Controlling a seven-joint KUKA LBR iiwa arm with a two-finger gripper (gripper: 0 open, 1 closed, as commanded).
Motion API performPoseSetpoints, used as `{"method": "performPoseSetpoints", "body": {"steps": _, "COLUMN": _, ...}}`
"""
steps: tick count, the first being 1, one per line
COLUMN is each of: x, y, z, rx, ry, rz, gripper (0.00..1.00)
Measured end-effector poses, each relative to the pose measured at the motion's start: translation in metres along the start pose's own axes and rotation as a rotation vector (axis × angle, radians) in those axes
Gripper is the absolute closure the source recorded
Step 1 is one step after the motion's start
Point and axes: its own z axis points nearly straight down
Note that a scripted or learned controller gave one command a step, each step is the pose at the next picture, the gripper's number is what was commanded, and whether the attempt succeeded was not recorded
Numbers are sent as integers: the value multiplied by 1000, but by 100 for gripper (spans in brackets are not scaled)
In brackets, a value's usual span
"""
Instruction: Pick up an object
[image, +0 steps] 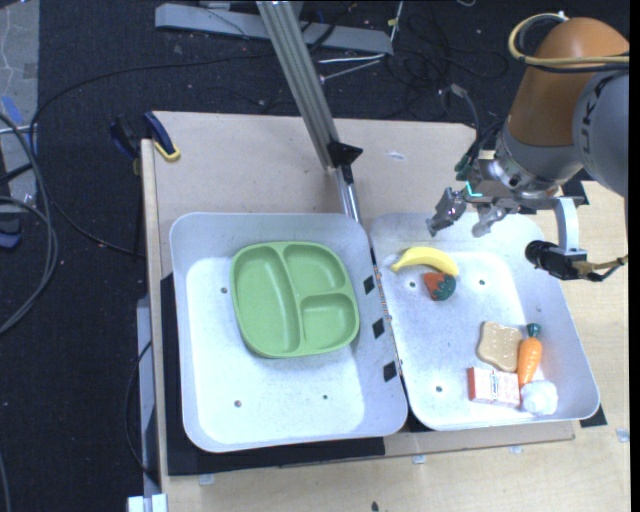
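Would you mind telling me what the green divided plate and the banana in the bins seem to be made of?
The green plate looks like moulded plastic with a matte finish: one even colour, rounded ridges between its three compartments, only soft sheen. The banana is probably a plastic toy: flat uniform yellow, smooth, without spots or bruises, though real fruit cannot be ruled out at this resolution.

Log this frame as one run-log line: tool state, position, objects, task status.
tool: open, holding nothing | position: above right bin far edge, beyond banana | left bin: green tray | pick: not yet done
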Motion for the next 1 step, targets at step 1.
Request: {"method": "performPoseSetpoints", "body": {"steps": 1, "x": 0, "y": 1, "z": -2, "rx": -5, "ry": 0, "rz": -1, "gripper": 0}}
